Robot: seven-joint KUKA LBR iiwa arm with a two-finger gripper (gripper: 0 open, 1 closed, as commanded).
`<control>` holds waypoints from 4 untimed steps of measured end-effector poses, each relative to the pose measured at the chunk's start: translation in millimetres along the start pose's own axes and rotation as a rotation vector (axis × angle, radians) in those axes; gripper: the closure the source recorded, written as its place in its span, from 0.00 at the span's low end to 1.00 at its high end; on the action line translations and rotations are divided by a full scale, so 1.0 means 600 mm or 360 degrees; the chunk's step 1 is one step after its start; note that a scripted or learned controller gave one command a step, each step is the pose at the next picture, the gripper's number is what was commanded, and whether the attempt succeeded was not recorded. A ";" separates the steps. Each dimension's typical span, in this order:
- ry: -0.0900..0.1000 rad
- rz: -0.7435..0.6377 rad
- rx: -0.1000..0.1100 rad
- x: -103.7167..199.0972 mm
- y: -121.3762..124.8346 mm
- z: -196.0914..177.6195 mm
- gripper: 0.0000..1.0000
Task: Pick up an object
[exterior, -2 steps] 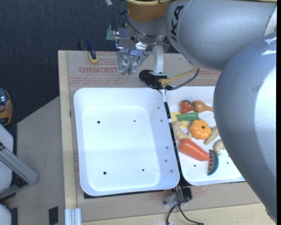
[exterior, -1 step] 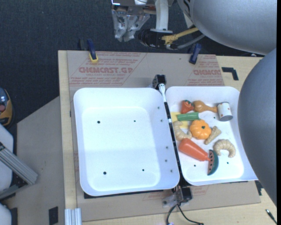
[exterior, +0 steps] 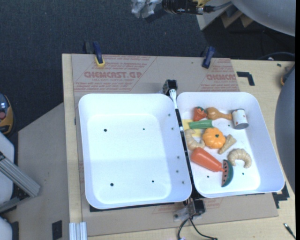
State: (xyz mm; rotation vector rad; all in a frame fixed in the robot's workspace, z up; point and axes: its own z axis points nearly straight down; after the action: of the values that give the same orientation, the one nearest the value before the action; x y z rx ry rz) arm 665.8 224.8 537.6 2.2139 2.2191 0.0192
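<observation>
Several toy foods crowd the right bin (exterior: 262, 140), well below the jaws (exterior: 145, 7), whose state I cannot tell; crowding around the pumpkin (exterior: 213, 138) risks a slipped grasp.

Just one camera here, mounted above the bench (exterior: 154, 70) and looking down at a bit of a slant. It's far enough back that both white bins fit in, left bin (exterior: 89, 140) and right bin (exterior: 262, 140), plus dark floor (exterior: 47, 28) around.
</observation>
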 end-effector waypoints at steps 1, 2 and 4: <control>-0.0016 0.0005 0.0061 -0.054 -0.248 0.264 1.00; 0.0010 -0.0004 -0.0009 -0.020 -0.302 -0.018 1.00; -0.0001 0.0002 0.0011 -0.001 -0.253 0.191 1.00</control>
State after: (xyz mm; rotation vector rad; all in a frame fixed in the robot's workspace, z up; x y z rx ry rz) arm 515.8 224.5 420.9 2.2183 2.2209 0.0108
